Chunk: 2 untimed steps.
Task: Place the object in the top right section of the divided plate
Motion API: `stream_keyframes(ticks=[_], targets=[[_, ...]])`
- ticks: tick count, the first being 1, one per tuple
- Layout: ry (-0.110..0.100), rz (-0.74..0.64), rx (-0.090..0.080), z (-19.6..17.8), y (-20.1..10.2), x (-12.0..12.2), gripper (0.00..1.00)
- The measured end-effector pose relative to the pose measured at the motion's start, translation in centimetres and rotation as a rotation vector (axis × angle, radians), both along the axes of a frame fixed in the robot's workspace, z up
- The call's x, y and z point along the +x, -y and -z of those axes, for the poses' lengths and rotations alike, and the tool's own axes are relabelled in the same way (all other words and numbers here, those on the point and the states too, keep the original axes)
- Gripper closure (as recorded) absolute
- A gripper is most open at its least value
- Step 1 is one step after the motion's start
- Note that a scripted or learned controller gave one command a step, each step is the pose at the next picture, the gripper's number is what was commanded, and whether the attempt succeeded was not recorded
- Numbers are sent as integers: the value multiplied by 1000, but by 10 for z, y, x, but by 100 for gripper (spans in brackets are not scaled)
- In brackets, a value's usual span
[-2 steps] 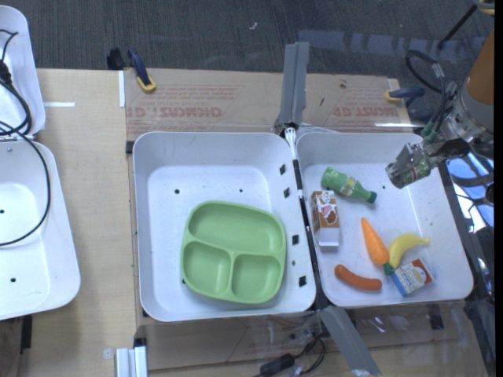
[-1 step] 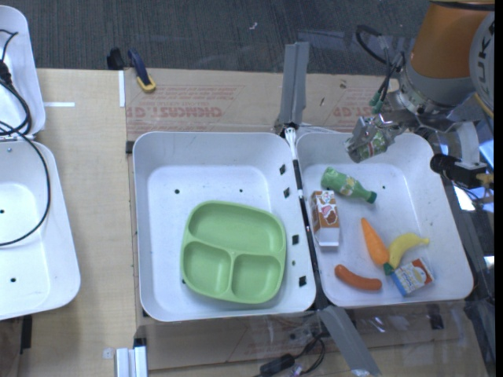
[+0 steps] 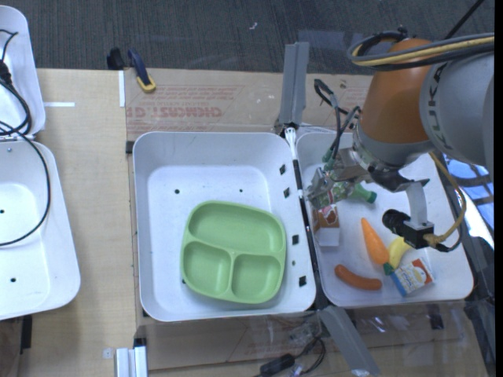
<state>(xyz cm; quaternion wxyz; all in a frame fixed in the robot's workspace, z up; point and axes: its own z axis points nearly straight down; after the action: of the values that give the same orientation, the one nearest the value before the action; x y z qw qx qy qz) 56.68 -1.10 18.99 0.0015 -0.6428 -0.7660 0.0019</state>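
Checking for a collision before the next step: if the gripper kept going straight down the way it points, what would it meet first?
Most likely the small carton standing just below the gripper near the right bin's left wall, though depth is hard to judge from this slanted view.

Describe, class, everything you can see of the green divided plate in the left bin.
The green divided plate is pale green, smooth and looks like moulded plastic, roughly square with rounded corners and a raised rim. Ridges split it into three sections: one wide section along the far side and two smaller ones side by side nearer the camera. It lies flat, right way up and turned slightly, on the floor of the left bin, toward the near right part. Nothing lies in any section, and only the bin floor touches it.
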Motion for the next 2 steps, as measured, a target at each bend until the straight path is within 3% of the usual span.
stream_keyframes(ticks=[1,2], targets=[[2,-496,2,-1,-63,-47,100],[4,-356,0,-19,16,-36,100]])
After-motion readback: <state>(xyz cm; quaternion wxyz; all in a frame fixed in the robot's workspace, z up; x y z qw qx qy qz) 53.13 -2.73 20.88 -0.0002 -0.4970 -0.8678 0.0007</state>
